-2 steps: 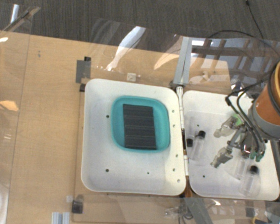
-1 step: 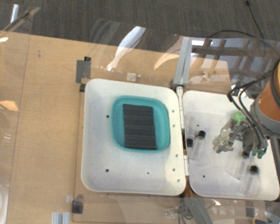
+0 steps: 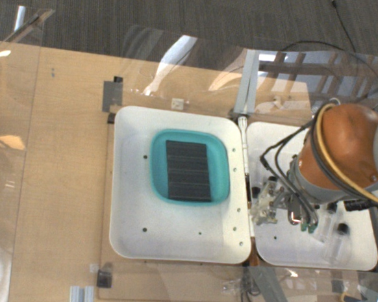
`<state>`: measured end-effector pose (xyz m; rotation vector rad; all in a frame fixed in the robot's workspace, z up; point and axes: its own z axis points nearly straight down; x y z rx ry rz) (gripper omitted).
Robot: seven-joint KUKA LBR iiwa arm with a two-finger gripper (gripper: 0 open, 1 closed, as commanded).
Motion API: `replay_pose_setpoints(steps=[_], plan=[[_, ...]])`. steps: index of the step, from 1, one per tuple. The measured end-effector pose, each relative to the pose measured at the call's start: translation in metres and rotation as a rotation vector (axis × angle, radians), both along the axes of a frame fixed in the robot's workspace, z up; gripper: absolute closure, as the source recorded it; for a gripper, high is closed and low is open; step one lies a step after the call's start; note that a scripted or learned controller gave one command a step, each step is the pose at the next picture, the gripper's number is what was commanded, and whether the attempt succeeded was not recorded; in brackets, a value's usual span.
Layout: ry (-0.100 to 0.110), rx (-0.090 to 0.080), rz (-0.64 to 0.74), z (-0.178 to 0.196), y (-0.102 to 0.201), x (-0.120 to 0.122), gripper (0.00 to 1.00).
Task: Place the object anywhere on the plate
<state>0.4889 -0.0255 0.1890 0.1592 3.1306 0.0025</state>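
Teal plate (image 3: pixel 189 167) sits mid left bin (image 3: pixel 124 227), dark slab on it. Gripper (image 3: pixel 282 210) low over right bin (image 3: pixel 363 258), prob. seeking object; finger state can't tell.

Two white bins side by side on my wooden bench (image 3: pixel 51 169): left bin (image 3: pixel 127 230), right bin (image 3: pixel 363 255). Clear panel (image 3: pixel 202 63) behind, dark carpet (image 3: pixel 155 4) beyond.
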Motion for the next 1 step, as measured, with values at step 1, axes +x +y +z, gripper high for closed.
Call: replay_pose_setpoints(steps=[1], plan=[[0.0,0.0,-0.001,0.0001,-0.0001,0.0,0.0]])
